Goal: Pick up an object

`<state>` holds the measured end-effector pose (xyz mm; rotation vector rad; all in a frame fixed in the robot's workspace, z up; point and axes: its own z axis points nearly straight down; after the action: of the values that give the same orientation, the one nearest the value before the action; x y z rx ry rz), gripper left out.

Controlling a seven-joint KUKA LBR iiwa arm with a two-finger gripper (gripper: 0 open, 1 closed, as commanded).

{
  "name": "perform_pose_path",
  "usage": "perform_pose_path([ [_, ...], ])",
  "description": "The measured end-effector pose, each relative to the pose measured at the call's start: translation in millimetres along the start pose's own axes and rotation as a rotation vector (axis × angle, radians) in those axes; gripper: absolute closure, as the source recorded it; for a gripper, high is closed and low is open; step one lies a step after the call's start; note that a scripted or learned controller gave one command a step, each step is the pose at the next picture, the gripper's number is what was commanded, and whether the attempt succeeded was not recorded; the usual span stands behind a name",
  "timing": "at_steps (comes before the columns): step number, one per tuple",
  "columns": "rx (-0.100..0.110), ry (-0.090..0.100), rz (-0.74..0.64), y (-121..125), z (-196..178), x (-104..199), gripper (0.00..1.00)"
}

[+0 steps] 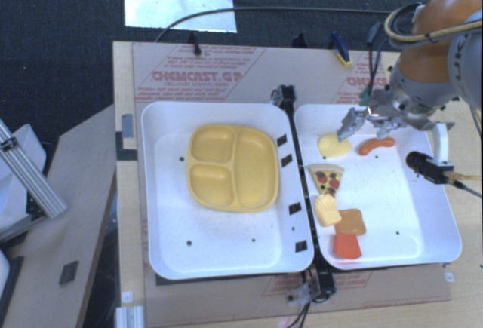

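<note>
The claw [355,125] is hovering at upper right of the frame, just above the yellow piece [333,145] in the right bin [441,232]. Its fingers are standing apart, gripping nothing. Judgement: pickup not yet done; closing and lifting remain.

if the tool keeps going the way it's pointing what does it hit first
Most likely the pale yellow food piece in the right bin: the tool angles down-left right at it. Depth is hard to judge from one view.

Grey arm [453,55] at upper right of frame, rounded orange band above wrist, dark cables looped beside it, metallic grey gripper [353,125] at its end, finger detail indistinct.
</note>
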<state>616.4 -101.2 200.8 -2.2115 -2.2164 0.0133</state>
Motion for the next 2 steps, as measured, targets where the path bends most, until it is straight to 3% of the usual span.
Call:
perform_pose_path([
  [1, -0.011, -0.001, -0.002, 2, -7, 0, 0.0],
  [2, -0.007, -0.001, 0.001, 6, 40, -5, 0.0],
])
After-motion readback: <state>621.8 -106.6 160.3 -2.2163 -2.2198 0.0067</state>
